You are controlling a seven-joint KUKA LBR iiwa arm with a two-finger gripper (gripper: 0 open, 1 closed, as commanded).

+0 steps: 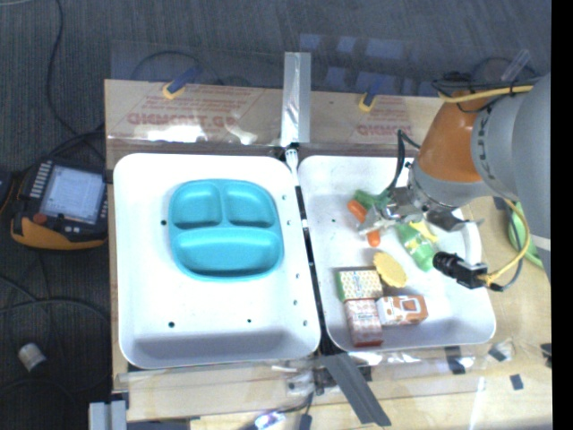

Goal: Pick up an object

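Hovering low in the right bin (474, 325), the gripper (398, 211), its state impossible to tell, sits over light, slippery-looking toy food (417, 245); the yellow piece (389, 269) probably suits a pinch across its width.

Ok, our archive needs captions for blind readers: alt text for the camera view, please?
A grey arm's pincer hangs low over small toy foods in the right bin. The left bin holds a blue divided plate.
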